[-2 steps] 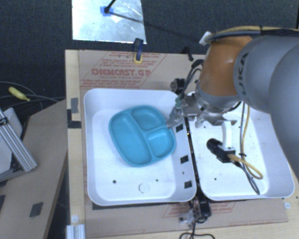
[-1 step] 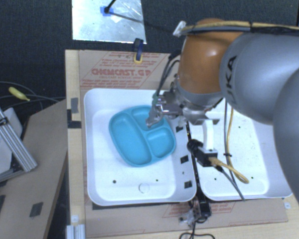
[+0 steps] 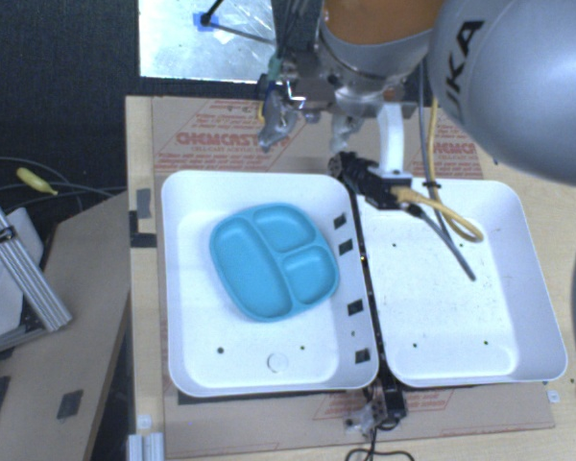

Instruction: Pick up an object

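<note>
A light blue divided plate (image 3: 272, 259) lies flat in the left bin (image 3: 194, 353), a little behind the bin's middle. It has one long compartment and two smaller ones. My gripper (image 3: 275, 123) hangs over the cardboard just behind the left bin's back rim, up and slightly right of the plate and apart from it. I see nothing between its fingers.
The right bin (image 3: 480, 344) adjoins the left one along a ridge with black clips (image 3: 355, 307). Both bins rest on a cardboard sheet (image 3: 211, 133). An aluminium frame (image 3: 19, 267) stands off the bench at the left. The arm's large grey body (image 3: 518, 56) overhangs the right bin's back.
</note>
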